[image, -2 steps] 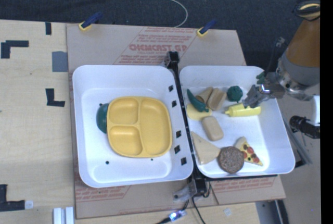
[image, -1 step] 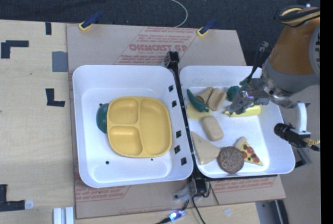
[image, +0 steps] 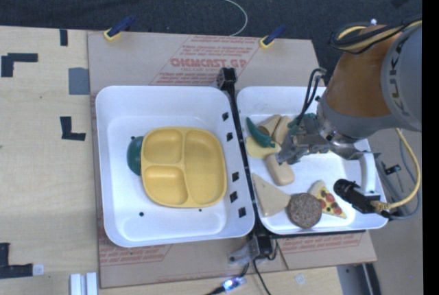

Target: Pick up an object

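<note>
Seen from above: two white bins on a cardboard-covered bench. In the right bin, the gripper lowered among toy food, just above a tan bread-like piece; spread or pinched, cannot tell. Left of the gripper, a green pepper on a yellow piece, another tan piece touching them. Below the gripper, a pale wedge, a brown patty and a pizza slice, the last two touching. Left of the right bin, in its neighbour, a yellow divided plate lying partly over a dark green object.
</note>
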`<control>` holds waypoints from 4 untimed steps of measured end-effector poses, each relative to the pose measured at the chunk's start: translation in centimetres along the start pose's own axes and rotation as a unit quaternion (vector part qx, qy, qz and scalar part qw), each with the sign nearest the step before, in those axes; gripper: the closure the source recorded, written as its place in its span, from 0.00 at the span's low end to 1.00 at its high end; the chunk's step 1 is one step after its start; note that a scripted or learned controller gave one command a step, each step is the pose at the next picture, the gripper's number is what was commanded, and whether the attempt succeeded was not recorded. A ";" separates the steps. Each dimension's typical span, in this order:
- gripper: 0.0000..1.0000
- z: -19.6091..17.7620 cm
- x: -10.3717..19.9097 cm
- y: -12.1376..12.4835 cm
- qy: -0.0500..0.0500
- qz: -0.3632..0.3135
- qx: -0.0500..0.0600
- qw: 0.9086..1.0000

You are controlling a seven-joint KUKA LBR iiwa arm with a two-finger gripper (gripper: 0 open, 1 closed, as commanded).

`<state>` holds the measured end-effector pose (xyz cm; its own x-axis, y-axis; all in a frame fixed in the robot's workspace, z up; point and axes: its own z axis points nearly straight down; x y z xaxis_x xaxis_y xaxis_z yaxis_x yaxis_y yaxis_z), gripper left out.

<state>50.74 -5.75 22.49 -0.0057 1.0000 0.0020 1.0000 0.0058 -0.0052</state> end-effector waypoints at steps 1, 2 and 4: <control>1.00 1.1 3.6 -2.4 0.000 0.001 0.000 1.000; 1.00 1.1 3.4 -1.9 -0.001 0.002 -0.001 1.000; 1.00 1.1 3.2 -2.4 -0.001 0.003 0.000 1.000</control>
<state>48.33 -2.54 21.43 0.0000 1.0000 -0.0004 1.0000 0.0000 -0.0054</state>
